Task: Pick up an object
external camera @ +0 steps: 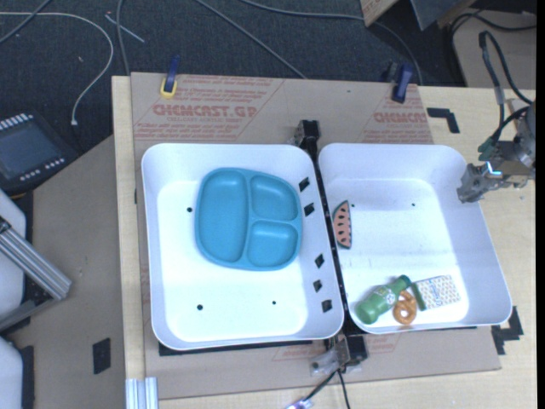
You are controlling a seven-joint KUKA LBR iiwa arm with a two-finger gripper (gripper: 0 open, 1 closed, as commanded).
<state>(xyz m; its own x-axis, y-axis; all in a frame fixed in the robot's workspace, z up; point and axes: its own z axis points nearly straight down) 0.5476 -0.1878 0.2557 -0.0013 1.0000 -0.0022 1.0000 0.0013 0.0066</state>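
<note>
Pretty much nothing is picked up at this point, going by what's visible. The gripper (pixel 473 186) sits out at the right edge of the right bin (pixel 477 228), roughly over its rim on the far-right side, and there's nothing between its tips as far as the view lets anyone judge; whether it's released or clenched just can't be told at this size. All the candidate objects are lying on the bin floor: a watermelon slice toy (pixel 342 224) right up against the left wall of the right bin, next to the divider, and a little cluster in the near corner made of a green bottle (pixel 379 301), an orange ring-shaped thing (pixel 405 310) touching it, and a white patterned packet (pixel 438 291) just beside those. The left bin (pixel 170 296) has a blue divided plate (pixel 249 219) sitting toward its far half. So the whole job looks left to do: the arm has to choose one item, come over it, drop down, grab and lift. The cluster is well apart from the gripper, the watermelon slice too.
</note>
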